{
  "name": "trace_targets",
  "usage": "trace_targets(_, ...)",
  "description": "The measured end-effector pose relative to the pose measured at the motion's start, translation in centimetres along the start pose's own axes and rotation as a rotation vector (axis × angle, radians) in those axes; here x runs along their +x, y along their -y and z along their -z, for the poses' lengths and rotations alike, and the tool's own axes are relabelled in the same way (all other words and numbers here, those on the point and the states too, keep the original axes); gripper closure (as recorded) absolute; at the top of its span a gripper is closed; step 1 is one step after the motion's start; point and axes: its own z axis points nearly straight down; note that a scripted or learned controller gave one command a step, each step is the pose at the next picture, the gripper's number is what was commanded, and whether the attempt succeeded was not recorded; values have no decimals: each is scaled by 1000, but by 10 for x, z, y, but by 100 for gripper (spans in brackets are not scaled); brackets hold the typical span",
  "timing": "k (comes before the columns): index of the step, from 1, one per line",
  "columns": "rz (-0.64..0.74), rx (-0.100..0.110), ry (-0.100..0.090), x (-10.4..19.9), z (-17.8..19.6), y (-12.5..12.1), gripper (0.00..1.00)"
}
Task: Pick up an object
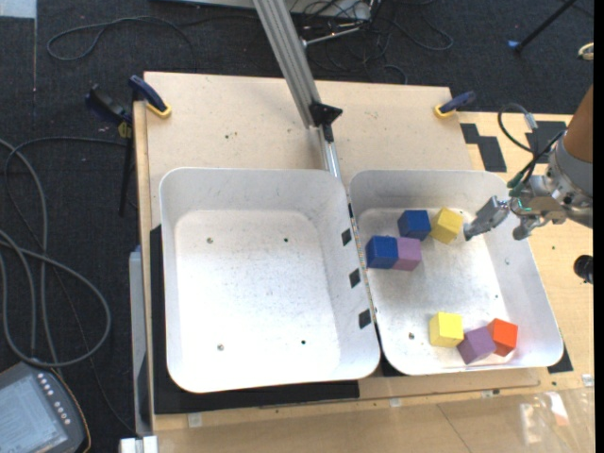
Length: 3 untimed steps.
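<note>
Several small cubes lie in the right bin [528, 281]. A blue cube [413, 223] and a yellow cube [449, 225] sit near its back. Another blue cube [381, 251] touches a purple cube [409, 253] by the bin's left wall. A second yellow cube [445, 328], a purple cube [477, 343] and an orange cube [505, 334] cluster at the front right. My gripper [502, 221] hangs over the bin's back right rim, just right of the back yellow cube. It is open, with nothing between its fingers [483, 219].
The left bin [170, 253] stands beside the right one. A slanted metal pole [293, 55] comes down to the divide between the bins. Clamps [151, 97] mark the board's back corners, with cables on the floor around.
</note>
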Motion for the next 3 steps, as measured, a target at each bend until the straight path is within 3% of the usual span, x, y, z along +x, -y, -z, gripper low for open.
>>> trace_targets(1,-1,0,0,0,0,0,0)
trace_targets(3,-3,5,-2,2,-111,4,0)
